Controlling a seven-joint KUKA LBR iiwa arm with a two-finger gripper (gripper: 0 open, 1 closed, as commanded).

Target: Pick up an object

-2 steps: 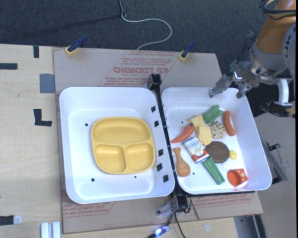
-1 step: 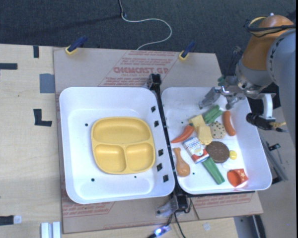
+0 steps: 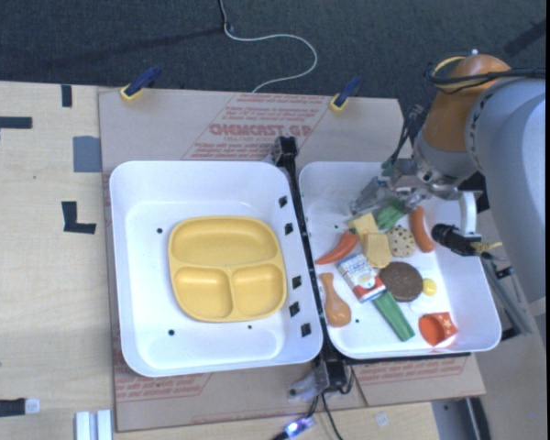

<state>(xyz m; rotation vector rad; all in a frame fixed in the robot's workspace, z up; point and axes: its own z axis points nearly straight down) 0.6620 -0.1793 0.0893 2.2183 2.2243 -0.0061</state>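
Clutter fills the right bin (image 3: 458,337): a yellow block (image 3: 363,223), a cheese wedge (image 3: 378,248), a cracker (image 3: 402,240), a sausage (image 3: 423,229), a carrot (image 3: 339,248), a small carton (image 3: 360,277), a brown patty (image 3: 402,281), a green cucumber (image 3: 394,315), a drumstick (image 3: 334,302) and a red piece (image 3: 438,327) in the near corner. The left bin (image 3: 137,191) carries just a yellow divided plate (image 3: 227,268).

The arm (image 3: 458,108) has its gripper (image 3: 382,193) low at the far side of the right bin, just beyond the yellow block and a green piece (image 3: 390,214). From where I stand I can't tell how the claw is set; it's a dark tangle against the white, and nothing is visibly caught in it.

What worries me is the crowding. The block, wedge, cracker and sausage lie touching or nearly so, so a descent there could land on top of a piece instead of straddling it, or nudge two together and pinch neither cleanly. Smooth plastic food would likely squirt sideways under an off-centre squeeze. The bin's far wall is close too, leaving little room for the outer side of the claw.
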